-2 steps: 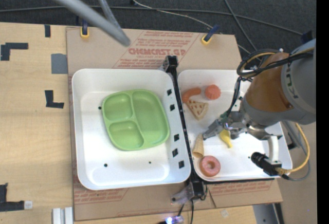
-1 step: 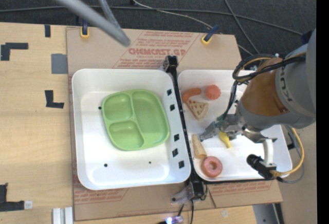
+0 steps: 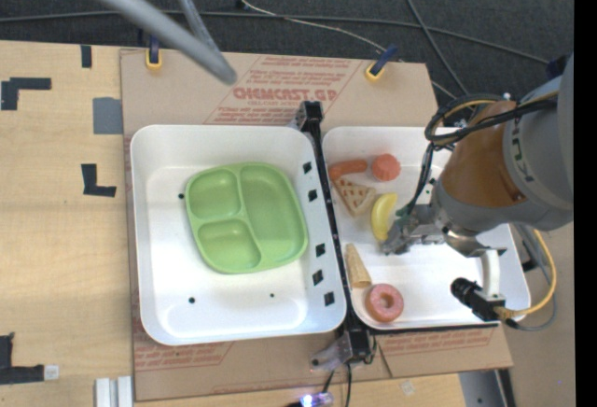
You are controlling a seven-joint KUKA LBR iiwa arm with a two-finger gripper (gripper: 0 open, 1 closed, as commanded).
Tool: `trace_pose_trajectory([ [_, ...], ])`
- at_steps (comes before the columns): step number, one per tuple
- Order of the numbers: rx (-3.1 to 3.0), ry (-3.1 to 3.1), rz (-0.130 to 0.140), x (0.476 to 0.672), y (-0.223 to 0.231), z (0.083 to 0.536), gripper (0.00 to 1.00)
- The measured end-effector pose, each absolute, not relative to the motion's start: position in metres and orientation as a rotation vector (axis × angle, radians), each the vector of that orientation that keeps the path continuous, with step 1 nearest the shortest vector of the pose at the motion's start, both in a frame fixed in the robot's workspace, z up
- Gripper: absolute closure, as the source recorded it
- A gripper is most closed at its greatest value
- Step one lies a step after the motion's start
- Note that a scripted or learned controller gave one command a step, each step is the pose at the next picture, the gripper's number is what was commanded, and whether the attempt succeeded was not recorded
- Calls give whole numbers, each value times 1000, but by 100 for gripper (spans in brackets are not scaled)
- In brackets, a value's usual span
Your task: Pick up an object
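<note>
Fingers (image 3: 390,245) low in the right bin (image 3: 438,302), jaw gap hidden by the wrist, so cannot tell if apart or together; nothing visibly clamped. Gripper (image 3: 396,242) sits just right of the yellow banana piece (image 3: 383,215), near or touching it. Relative to that banana: pizza slice (image 3: 354,197) just left, hot dog (image 3: 347,170) up-left, orange-red round piece (image 3: 386,168) above, ice cream cone (image 3: 358,266) below-left, pink donut (image 3: 383,302) below. Arm (image 3: 504,162) covers the bin's right side. Left bin (image 3: 159,284) holds a green divided plate (image 3: 246,217), well apart from the banana.
</note>
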State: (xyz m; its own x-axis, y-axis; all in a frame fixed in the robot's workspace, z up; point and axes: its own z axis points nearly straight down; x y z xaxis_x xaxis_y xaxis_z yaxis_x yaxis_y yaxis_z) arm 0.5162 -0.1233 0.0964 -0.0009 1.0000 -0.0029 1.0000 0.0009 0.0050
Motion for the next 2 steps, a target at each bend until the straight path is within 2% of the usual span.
trace_pose_trajectory([
  [2,2217,2220,4,521,-116,209,100],
])
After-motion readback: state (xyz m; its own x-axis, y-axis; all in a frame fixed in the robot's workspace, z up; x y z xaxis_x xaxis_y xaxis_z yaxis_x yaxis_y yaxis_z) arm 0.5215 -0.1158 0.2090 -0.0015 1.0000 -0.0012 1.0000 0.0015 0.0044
